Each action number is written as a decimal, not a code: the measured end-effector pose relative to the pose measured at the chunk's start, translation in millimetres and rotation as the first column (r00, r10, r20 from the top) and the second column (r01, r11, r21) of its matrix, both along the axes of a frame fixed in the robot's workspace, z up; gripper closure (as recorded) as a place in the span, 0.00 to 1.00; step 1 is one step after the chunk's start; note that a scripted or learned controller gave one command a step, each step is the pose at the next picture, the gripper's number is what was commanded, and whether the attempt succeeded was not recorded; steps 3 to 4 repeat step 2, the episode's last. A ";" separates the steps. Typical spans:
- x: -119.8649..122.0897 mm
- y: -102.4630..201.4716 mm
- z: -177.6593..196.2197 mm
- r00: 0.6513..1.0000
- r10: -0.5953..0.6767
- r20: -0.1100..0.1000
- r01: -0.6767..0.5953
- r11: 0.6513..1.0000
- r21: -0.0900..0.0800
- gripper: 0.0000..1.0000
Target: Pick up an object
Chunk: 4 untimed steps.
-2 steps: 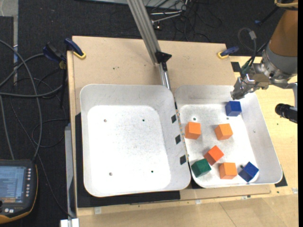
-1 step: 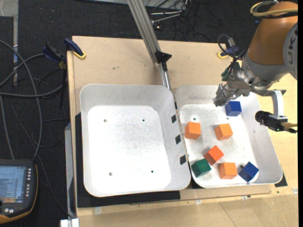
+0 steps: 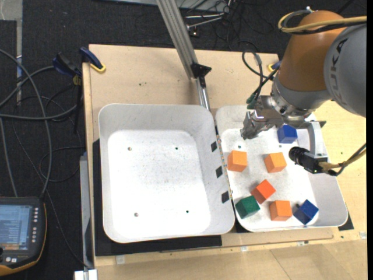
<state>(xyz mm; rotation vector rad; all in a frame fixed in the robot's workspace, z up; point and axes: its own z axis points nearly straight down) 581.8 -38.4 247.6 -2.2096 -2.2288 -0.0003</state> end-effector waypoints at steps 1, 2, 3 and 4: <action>-3.6 49.6 4.0 1.000 0.000 0.002 0.000 1.000 0.000 1.00; -13.9 107.5 5.5 1.000 0.001 0.001 -0.001 1.000 0.000 1.00; -13.9 107.5 5.5 1.000 0.001 0.001 -0.001 1.000 0.000 1.00; -13.9 107.5 5.5 1.000 0.001 0.001 -0.001 1.000 0.000 1.00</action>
